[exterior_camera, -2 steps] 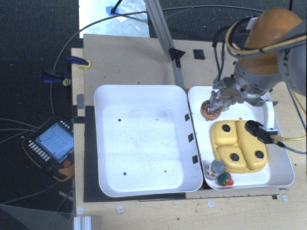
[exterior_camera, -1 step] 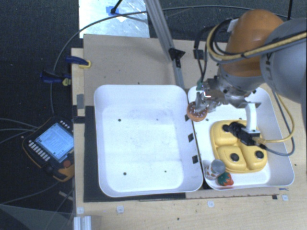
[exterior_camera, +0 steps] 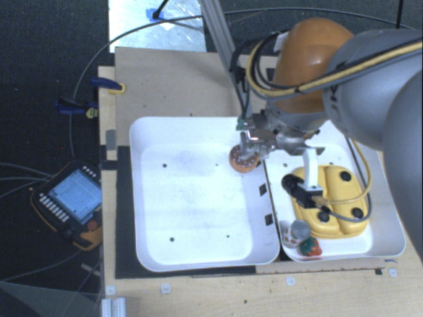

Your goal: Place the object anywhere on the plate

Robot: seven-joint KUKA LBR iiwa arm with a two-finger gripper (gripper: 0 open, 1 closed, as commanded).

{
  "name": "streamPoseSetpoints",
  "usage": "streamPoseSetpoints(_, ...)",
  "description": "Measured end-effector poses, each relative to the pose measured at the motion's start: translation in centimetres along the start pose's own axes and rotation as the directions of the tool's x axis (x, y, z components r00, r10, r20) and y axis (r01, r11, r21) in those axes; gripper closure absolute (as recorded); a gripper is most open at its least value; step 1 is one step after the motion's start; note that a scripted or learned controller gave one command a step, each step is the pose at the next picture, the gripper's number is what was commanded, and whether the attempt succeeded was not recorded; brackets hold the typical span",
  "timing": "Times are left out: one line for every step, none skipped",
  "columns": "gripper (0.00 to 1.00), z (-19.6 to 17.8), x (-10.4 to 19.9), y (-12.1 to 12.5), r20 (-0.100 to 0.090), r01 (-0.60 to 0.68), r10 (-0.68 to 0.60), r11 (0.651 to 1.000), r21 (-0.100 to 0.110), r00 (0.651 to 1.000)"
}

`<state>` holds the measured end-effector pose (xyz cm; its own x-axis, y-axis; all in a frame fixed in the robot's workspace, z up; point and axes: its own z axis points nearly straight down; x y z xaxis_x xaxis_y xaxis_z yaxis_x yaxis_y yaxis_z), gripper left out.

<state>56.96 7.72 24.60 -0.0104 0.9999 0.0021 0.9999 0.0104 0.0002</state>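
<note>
The end effector (exterior_camera: 250, 142) hangs over the left bin's (exterior_camera: 192, 243) far right corner, just above a small round brown object (exterior_camera: 242, 159); whether it pinches it, I cannot tell. The yellow plate (exterior_camera: 334, 203) lies in the right bin (exterior_camera: 380, 240). Probably best: lift clear of the rims, then lower slowly.

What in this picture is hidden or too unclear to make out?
- Gripper: blurred and overlapped by the wrist above it, so whether it grips the round brown object is unclear.
- Brown object: too small and blurred to identify.
- Yellow object in the right bin: partly covered by the arm's black and white attachment.
- Small grey and red items: too small to name.
- Right bin's upper part: hidden under the arm.
</note>
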Motion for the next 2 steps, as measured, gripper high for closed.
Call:
streamPoseSetpoints(1.00,2.36,5.47,-0.30,0.000,0.000,0.000,1.000,0.002,1.000)
streamPoseSetpoints(0.00,2.24,5.14,-0.24,0.002,-0.006,0.006,1.000,0.000,1.000)
